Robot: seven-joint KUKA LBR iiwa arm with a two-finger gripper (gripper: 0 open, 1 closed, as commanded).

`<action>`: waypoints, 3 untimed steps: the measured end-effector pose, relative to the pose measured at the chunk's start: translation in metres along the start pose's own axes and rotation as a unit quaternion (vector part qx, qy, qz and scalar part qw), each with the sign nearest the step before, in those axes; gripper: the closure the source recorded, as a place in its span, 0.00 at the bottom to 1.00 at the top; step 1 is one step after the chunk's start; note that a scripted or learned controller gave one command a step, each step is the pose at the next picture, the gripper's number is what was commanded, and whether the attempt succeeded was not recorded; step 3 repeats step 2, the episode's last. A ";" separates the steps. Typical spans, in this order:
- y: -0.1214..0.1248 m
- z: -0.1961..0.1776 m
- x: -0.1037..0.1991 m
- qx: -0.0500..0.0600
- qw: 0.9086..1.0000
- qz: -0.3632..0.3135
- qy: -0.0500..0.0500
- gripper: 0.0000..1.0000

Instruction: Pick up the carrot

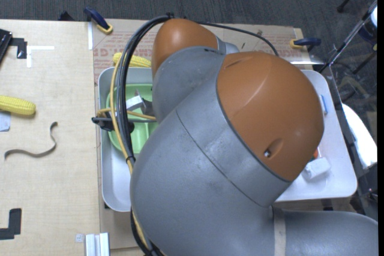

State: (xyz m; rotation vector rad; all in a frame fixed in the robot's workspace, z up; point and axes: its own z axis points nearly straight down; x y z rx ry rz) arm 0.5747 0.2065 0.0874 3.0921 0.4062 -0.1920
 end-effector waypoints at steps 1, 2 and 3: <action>-0.035 -0.031 -0.061 0.000 0.998 0.026 0.057 1.00; -0.032 -0.039 -0.062 -0.001 0.998 0.028 0.056 1.00; -0.032 -0.039 -0.062 -0.001 0.998 0.028 0.056 1.00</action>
